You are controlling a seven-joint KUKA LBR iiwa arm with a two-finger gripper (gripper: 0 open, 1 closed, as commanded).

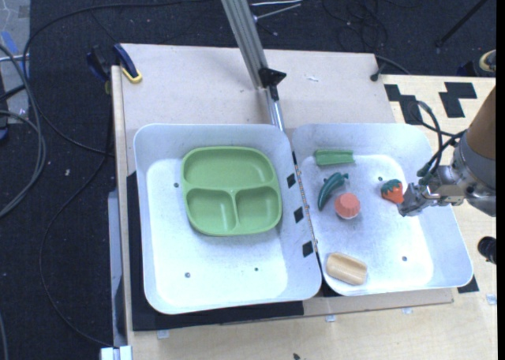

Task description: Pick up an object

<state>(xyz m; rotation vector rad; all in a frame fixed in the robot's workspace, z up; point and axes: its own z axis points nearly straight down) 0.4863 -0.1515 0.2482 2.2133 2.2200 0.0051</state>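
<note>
Camera view, looking down on both bins: the gripper (412,202) is low in the right bin (410,268), in from the right edge, its dark tip just beside a small orange-red toy with a green top (391,190), possibly a carrot or strawberry. Touching or just short of it? Too close to call. How the end effector is set can't be made out here either; the tip is a dark blur against the white floor.

Reading the step: this looks like the approach, closing in on a target, with nothing lifted yet. The next move calls for squaring up over that orange-red piece and coming down cleanly around it, since it sits near the bin's sloped wall.

Other candidates in the right bin: a round pinkish-red ball-like piece (347,206), smooth and likely to roll; a dark green curved pepper-like piece (332,188); a flat light green strip (333,158) near the back; a tan bread-roll shape (346,268) up front, matte and chunky.

Left bin (166,271): a pale green divided plate (232,190), three compartments, glossy moulded plastic, rounded corners.
</note>
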